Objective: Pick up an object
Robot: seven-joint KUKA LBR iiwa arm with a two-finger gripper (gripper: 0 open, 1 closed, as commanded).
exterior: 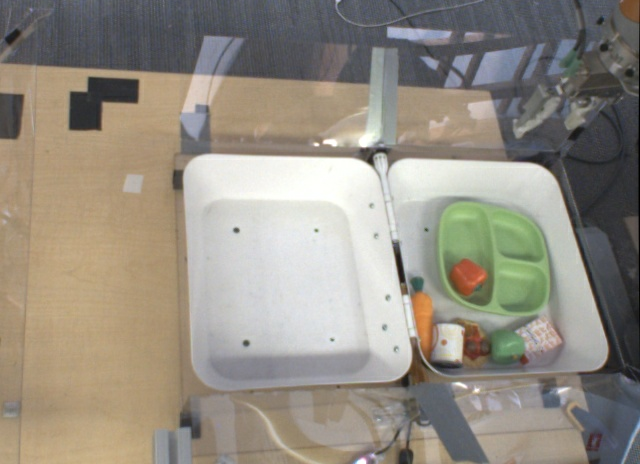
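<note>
1. I see the gripper (556, 104) at 1 o'clock, beyond the right bin (420, 192); I cannot tell its finger state.
2. A red object (468, 276) lies in the green tray (520, 237).
3. A carrot (424, 320) and a small jar (448, 344) lie at the bin's 6 o'clock edge.

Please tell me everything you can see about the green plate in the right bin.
The green plate looks like smooth plastic, with rounded corners and raised ridges dividing it into three compartments. It lies flat in the right bin, slightly turned. A small red-orange object sits in its large left compartment. Small items crowd the bin's near edge just below it.
</note>
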